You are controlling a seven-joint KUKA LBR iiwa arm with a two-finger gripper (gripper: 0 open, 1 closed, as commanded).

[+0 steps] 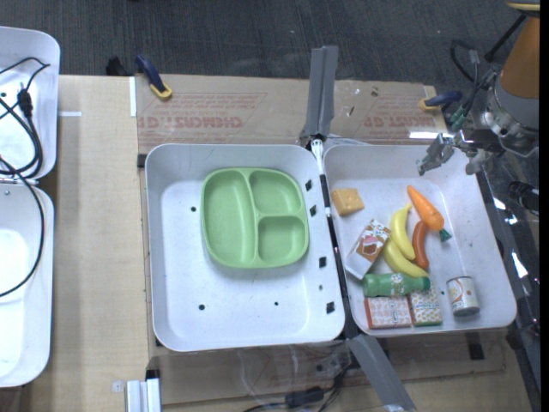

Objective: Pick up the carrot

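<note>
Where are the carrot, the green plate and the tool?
carrot (425, 208), camera view, middle of its orange body
green plate (225, 220), camera view, floor of its large compartment
tool (446, 151), camera view, between its fingertips

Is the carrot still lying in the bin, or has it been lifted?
Lying in the right bin, beside the banana. The gripper is up near the bin's far edge, apart from the carrot.
</note>
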